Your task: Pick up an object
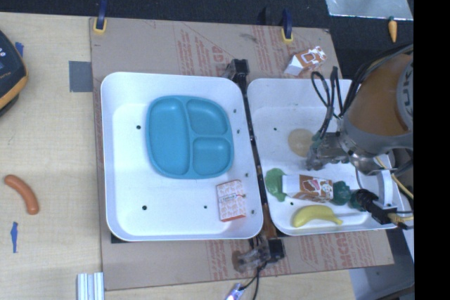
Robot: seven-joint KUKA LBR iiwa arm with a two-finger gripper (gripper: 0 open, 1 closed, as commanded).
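My gripper [318,153] is low in the right bin [281,98], just right of a pale round object [299,142] and above a brown-and-white packet [316,187]. The packet lies between a green piece [273,183] and a dark teal piece [342,192]. A yellow banana [315,216] rests near the bin's front wall. The grey arm with its orange band [380,98] comes in from the right and covers the bin's right side.
The left bin [116,151] holds a blue divided plate [190,135] and a small red-and-white packet [230,199]. A small carton [307,61] lies behind the right bin. A sausage [22,193] and a dark device [10,70] sit on the bench at left.
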